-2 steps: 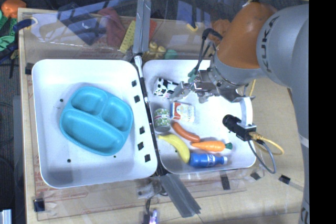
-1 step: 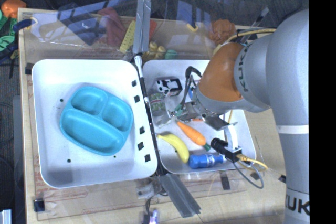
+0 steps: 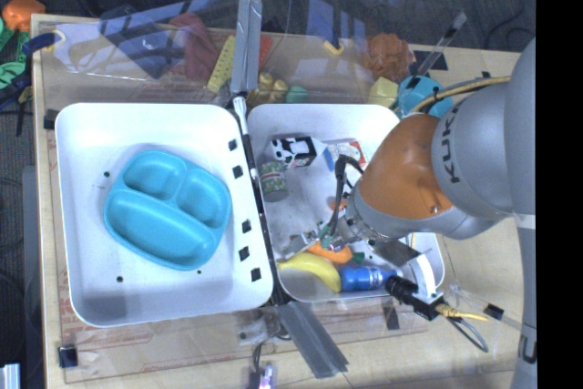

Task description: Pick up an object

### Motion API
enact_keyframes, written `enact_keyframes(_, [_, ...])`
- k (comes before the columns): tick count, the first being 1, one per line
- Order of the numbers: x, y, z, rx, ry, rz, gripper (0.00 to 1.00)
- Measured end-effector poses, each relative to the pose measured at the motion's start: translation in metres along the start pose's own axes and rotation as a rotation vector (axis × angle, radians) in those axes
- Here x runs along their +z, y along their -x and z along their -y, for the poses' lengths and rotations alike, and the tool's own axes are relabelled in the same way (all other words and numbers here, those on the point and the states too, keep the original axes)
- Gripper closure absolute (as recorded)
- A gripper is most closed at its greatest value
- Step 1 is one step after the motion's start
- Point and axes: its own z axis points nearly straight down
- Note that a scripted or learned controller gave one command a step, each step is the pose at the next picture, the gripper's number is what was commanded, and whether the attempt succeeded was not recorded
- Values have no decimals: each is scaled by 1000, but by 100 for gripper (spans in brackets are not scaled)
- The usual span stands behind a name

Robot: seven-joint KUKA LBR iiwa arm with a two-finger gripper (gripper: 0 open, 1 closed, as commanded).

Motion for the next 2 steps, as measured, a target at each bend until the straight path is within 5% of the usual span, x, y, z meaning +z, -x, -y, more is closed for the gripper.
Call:
enact_keyframes(1, [-11,1,-2,-7,4,3,100])
enact_keyframes(2, [-104,-5,-90,84,-1,1,100])
